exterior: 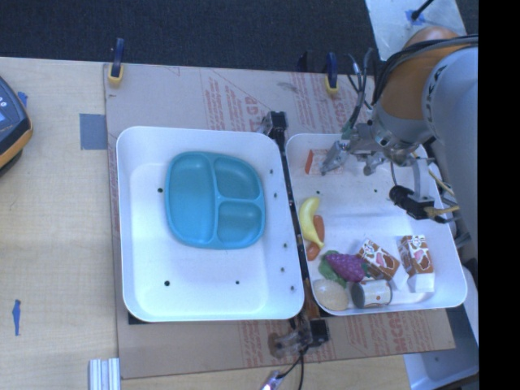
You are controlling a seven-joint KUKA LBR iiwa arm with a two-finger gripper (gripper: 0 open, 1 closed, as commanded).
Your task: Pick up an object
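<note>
Wooden bench (57, 242) under a sheet of printed cardboard (203, 96), dark carpet behind it at top. Far left edge: part of a dark device with an orange rim (10, 128). Grey tape square (93, 131) just left of the left bin. Blue clamps (117, 62) pin the cardboard at its top edge.

Left white bin (146, 299) holds one thing: a light blue divided plate (215, 200), three compartments, lying flat toward the upper middle of the bin.

Right white bin (357, 205) touches the left one along a black seam. Small orange-red piece (309, 162) near its top left corner. Banana (308, 218) along the left wall, an orange carrot-like piece (318, 230) right beside it. Lower down, crowded together: a purple grape bunch with green leaf (344, 266), a pale round flat item (331, 295), a small can on its side (374, 293), a brown-and-white carton (379, 258), and a second such carton (416, 262) near the right wall.

Claw (351, 159) sits over the top part of the right bin, fingers spread apart, nothing between them, well apart from the toy food cluster. Grey arm with orange band (422, 71) enters from upper right.
</note>
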